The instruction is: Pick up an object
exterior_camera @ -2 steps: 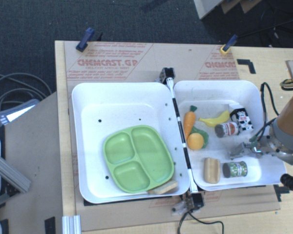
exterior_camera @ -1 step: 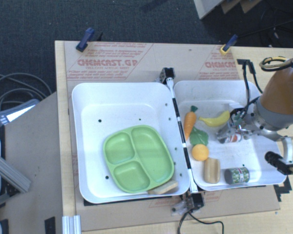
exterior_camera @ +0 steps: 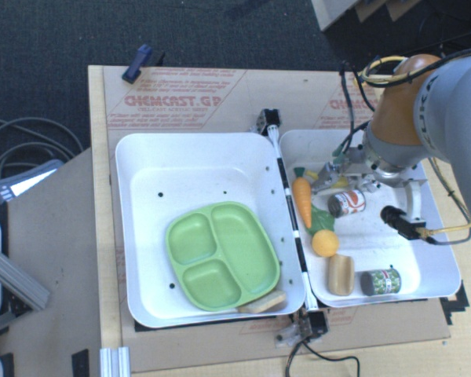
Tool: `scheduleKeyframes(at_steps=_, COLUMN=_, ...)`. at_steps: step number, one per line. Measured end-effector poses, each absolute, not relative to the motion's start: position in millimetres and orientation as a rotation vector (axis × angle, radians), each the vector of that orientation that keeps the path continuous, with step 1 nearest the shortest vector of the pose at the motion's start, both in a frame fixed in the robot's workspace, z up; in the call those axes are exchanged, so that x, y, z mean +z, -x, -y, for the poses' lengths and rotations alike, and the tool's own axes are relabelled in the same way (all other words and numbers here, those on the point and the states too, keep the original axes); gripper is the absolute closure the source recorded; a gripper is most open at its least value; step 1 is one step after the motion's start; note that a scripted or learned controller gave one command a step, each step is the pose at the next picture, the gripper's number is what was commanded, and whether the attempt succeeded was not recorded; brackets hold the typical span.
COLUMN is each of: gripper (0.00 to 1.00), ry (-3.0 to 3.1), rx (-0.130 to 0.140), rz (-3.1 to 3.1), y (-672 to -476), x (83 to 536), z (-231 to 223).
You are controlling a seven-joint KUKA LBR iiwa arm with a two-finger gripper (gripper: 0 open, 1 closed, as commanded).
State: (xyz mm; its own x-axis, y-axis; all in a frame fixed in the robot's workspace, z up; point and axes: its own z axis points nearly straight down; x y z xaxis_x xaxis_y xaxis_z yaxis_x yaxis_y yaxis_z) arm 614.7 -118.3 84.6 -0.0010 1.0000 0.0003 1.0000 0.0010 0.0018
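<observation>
Gripper (exterior_camera: 347, 170) low (wrist bent down)

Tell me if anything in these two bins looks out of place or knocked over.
Two cans in the right bin lie on their sides: a red and white can by the gripper, and a green can near the front. In the left bin, a tan block sits wedged under the green tray's edge.

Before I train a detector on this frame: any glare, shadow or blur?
Camera view: even light, soft shadows; the left bin floor looks slightly washed out; the arm is soft at the right edge; small items like the can are low in detail.
</observation>
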Motion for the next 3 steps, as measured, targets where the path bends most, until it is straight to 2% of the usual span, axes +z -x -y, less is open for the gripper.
scheduleKeyframes(at_steps=1, gripper=0.00, ry=-2.224, rx=-0.002, rz=-2.222, y=-575.3, x=84, z=135)
scheduleKeyframes(at_steps=2, gripper=1.00, ry=-2.221, rx=0.002, rz=-2.219, y=-576.7, x=95, z=135)
scheduleKeyframes(at_steps=3, gripper=0.00, ry=-2.221, rx=0.002, rz=-2.219, y=-576.6, x=95, z=135)
